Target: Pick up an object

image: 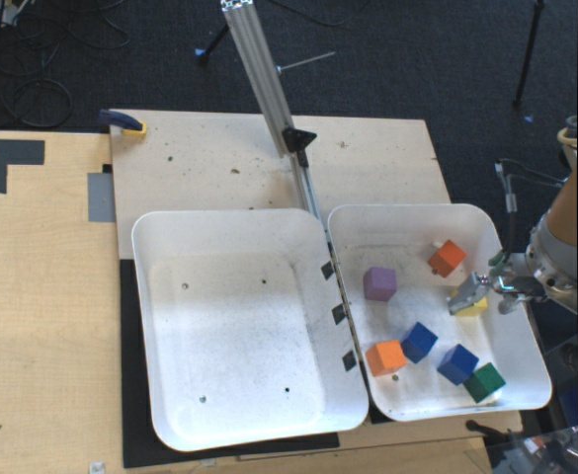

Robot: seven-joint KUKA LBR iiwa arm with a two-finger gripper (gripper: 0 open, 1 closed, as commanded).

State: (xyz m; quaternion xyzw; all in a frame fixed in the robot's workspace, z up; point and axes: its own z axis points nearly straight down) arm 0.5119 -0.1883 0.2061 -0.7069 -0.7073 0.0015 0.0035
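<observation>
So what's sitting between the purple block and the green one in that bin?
In the camera view, two blue cubes, one and another, lie roughly along the line from the purple block to the green block.

Two bins side by side; the right bin holds seven blocks, left bin beside it

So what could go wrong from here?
The gripper sits over the yellow block, which lies near the right bin's wall, so a grasp may slip or clip the rim. The two blue blocks, green block and orange block lie close together and could get knocked.
</observation>
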